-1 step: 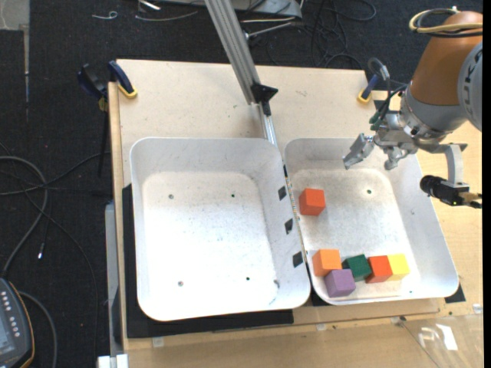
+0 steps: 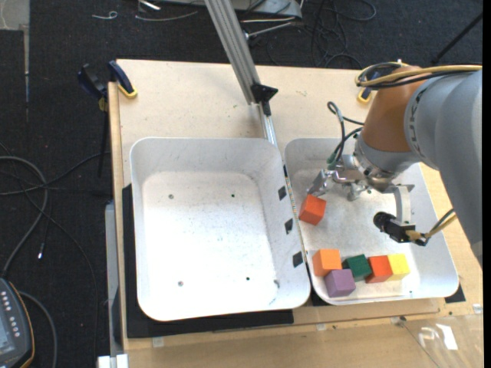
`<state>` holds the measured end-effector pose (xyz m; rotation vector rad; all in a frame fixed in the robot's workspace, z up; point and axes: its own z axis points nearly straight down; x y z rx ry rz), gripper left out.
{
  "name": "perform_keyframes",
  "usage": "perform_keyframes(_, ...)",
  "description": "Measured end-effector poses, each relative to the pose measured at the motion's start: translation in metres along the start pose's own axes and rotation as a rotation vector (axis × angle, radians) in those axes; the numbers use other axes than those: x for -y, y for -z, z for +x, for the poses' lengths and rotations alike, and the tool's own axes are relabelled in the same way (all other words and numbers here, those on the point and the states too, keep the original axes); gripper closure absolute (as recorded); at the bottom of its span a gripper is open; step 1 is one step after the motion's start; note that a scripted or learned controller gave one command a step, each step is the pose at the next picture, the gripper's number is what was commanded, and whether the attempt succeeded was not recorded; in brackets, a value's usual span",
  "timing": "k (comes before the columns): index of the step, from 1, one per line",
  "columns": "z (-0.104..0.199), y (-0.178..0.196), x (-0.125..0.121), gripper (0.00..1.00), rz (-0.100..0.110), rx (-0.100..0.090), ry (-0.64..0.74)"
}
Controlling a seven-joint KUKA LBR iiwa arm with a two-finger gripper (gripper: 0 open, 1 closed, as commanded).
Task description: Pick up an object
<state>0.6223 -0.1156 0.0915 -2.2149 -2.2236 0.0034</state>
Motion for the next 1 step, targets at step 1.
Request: perform_keyframes(1, -0.048, 0.0033, 0.0746, 0.0, 0.001, 0.003, -0.01)
